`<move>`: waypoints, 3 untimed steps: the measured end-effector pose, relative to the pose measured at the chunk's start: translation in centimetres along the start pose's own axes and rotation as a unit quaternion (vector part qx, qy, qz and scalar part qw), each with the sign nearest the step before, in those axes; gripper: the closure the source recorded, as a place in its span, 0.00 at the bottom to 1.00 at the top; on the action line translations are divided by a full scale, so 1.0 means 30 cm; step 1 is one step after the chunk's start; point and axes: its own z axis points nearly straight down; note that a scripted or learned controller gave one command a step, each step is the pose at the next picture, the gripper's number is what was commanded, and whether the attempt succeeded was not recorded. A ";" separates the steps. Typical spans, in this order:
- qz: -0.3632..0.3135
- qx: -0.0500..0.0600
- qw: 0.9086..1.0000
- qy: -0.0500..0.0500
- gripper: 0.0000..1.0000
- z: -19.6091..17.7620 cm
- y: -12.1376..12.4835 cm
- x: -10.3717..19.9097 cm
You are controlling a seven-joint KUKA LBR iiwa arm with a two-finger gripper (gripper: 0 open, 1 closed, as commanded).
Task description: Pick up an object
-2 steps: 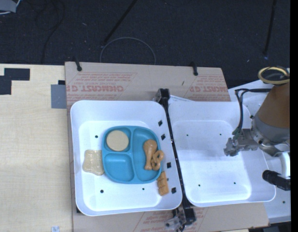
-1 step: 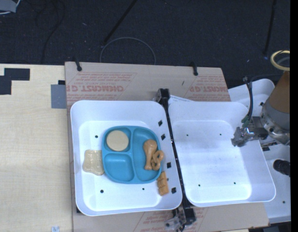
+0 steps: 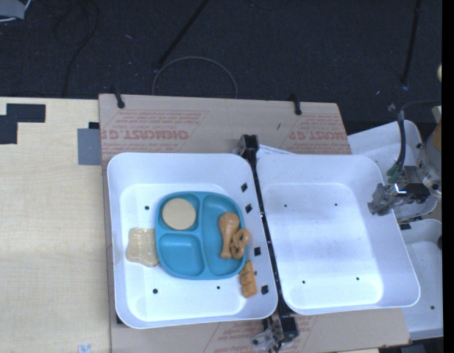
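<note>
Gripper hangs over the right rim of the right bin; whether it is spread or closed cannot be told. The candidate objects lie well to its left, in the left bin: a blue divided tray bearing a round cracker and a pretzel-like piece. These look light, rigid and probably brittle. The tray's raised rim seems the surest hold.

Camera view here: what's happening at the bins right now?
Nothing is being handled yet. The gripper sits at the right edge of the right bin, with nothing visibly between its fingers. The left bin holds a blue tray carrying a round cracker and a pretzel, with two more snack pieces beside the tray.
</note>
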 end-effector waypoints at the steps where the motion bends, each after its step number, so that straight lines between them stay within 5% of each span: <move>1: 0.000 0.001 1.000 0.000 1.00 -0.067 0.001 -0.003; 3: -0.001 0.003 1.000 0.002 1.00 -0.018 -0.004 0.312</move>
